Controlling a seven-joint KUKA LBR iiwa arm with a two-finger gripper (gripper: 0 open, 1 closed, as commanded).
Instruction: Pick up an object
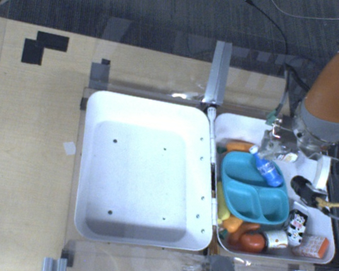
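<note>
Tool (274, 144) hangs over the right bin's (332, 222) upper part, at the frame's right; cannot tell its state. Just below it, a small clear-blue plastic bottle (269, 172) lies tilted on the rim of a glossy turquoise divided tray (254, 198). Rounded red and orange toy foods (252, 241) crowd the bin's lower edge. Left bin (144, 172): smooth white plastic. Arm (337, 94) enters from upper right, orange band above the wrist.

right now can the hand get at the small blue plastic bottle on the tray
Probably yes. The hand hangs just above the small blue plastic bottle, which lies on top of the blue divided tray with nothing covering it, so the way down looks free.
</note>
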